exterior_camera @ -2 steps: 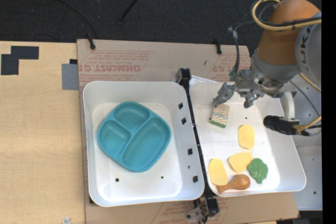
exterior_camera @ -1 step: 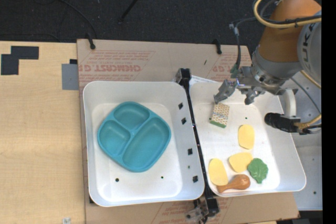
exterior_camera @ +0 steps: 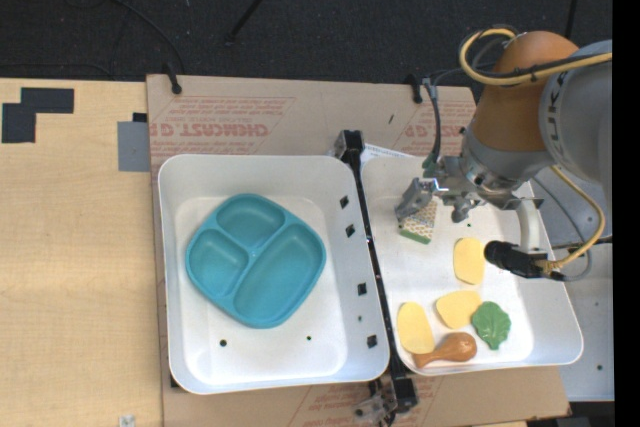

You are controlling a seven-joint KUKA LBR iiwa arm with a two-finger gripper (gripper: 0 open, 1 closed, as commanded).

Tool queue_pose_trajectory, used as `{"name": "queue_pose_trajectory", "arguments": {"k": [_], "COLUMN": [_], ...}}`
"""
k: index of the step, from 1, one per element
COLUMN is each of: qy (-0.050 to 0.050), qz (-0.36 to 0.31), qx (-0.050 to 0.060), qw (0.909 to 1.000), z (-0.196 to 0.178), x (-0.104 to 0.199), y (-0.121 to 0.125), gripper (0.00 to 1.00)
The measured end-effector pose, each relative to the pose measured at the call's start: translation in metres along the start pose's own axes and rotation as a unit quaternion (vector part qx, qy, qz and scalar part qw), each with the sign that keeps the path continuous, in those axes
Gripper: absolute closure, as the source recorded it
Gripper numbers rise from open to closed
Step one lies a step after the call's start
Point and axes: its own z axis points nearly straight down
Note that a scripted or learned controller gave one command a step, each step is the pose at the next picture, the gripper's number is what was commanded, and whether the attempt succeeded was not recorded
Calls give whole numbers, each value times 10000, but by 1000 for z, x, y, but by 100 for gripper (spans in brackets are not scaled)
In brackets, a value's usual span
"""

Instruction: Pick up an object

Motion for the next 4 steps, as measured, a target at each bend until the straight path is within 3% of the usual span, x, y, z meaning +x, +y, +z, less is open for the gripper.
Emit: {"name": "queue_pose_trajectory", "arguments": {"k": [2,3,4], "qy": [-2,0,-3], "qz": [3,22,-6], "qx": [-20,-17,-56], "qw": [10000,10000,10000], "z": [84,72,11], "x": [-1,-1,4], "y": [9,9,7], "gripper": [0,100,100]}}
